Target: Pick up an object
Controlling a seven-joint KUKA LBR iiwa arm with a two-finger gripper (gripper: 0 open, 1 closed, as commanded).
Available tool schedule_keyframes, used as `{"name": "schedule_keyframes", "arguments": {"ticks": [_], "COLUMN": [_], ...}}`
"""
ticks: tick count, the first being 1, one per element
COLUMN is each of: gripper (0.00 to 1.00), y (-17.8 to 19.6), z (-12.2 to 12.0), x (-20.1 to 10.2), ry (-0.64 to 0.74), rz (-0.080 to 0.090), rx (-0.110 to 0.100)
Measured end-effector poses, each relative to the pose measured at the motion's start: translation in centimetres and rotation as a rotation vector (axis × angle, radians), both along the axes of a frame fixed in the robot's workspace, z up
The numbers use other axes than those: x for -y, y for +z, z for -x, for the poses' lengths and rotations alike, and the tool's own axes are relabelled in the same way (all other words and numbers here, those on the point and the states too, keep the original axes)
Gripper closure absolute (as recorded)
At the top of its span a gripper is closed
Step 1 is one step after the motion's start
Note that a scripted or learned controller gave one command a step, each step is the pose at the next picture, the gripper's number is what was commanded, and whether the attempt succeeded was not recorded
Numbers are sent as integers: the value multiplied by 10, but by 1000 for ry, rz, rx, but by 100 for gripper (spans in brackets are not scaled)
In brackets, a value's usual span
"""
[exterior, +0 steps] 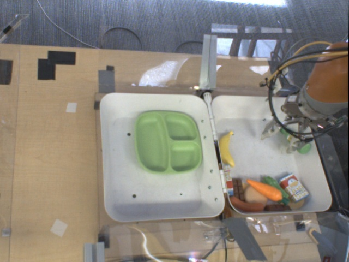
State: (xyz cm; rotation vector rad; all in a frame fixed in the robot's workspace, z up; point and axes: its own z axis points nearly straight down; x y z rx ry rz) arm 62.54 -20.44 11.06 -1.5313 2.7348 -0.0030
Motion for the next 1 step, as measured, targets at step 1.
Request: {"name": "schedule_keyframes", "arguments": {"ticks": [1], "gripper": [0], "y": [-21], "z": [65], "x": [1], "ry": [104], "rz": [3], "rx": [10]}}
